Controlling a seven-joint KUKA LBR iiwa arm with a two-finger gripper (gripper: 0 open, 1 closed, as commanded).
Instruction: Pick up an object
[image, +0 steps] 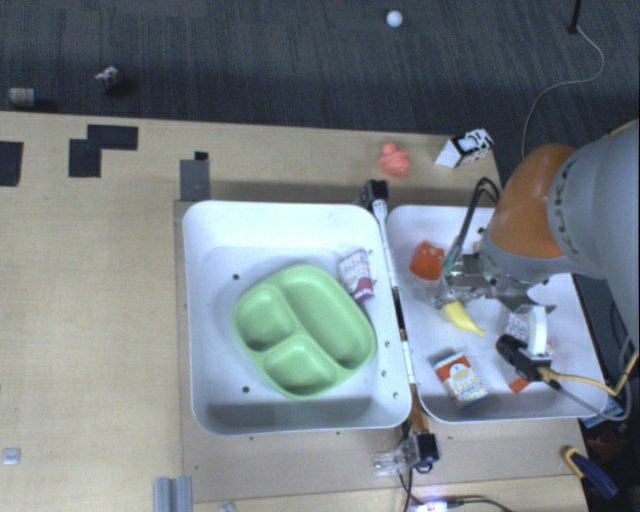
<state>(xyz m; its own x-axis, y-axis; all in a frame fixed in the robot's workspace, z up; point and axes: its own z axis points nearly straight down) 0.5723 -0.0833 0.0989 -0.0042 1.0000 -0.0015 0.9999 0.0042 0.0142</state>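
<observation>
Lying in the left bin are a green plate and a small packet. The right bin holds a red cup, a yellow banana and a carton. The gripper hangs at the banana's upper end, and I cannot tell whether it is parted or closed.

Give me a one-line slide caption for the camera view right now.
Grey arm's hand in the right white bin by a yellow banana-shaped toy; green divided plastic plate in the left white bin.

the arm reaches in from the right, hand pointing down.
</observation>
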